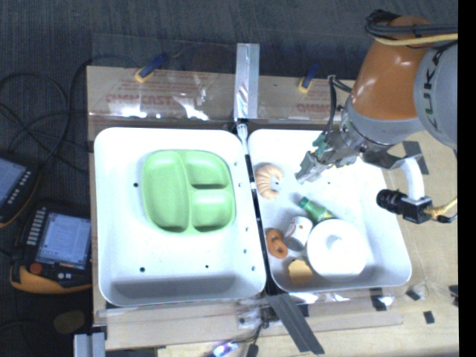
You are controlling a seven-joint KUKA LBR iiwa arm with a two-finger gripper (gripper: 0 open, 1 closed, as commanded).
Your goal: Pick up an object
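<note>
Camera view: the gripper hangs over the right bin, apparently holding nothing, jaw spread unclear, poised above candidate objects: a shell-like toy and green bottle below.

claw above right bin, green tray in left bin

One fixed camera looks down at a slant from above the bench. It takes in both white bins: left bin mid-frame, right bin beside it. The arm enters at upper right.
</note>
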